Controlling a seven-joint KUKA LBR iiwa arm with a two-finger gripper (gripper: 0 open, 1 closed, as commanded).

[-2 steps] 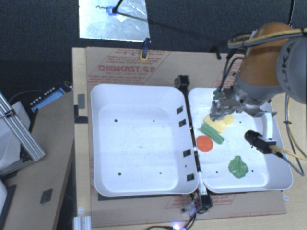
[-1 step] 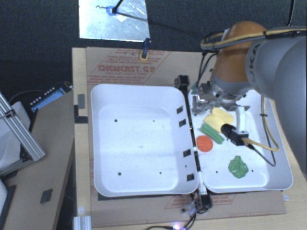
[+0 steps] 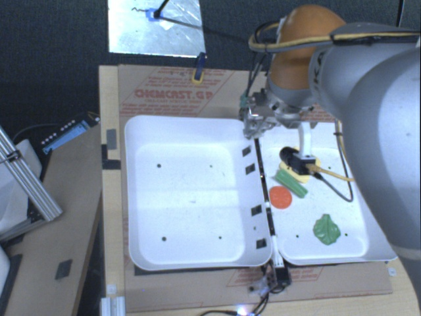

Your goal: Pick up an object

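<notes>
Arm (image 3: 368, 104) enters from 3 o'clock, orange band above the wrist at 12 o'clock of the right bin (image 3: 329, 258). Gripper (image 3: 252, 131) sits over the right bin's 11 o'clock corner, just beside the divider where the two bins meet. How far it is opened: cannot tell, the wrist body covers it from this angle. Nothing seen held.

Right bin contents:
- green stick (image 3: 291, 182), lying aslant, at 5 o'clock from the gripper, apart from it.
- orange-red disc (image 3: 281, 198), flat, touching or nearly touching the stick's lower end, at its 7 o'clock.
- green leafy piece (image 3: 326, 229), at 4 o'clock from the disc, apart from it, toward the bin's near wall.

Left bin (image 3: 135, 176) lies at 9 o'clock of the gripper; a few small dark dots on its floor.

Both bins rest on a cardboard sheet (image 3: 171, 92) with red print. A foil sheet (image 3: 154, 18) lies at 12 o'clock beyond it.
</notes>
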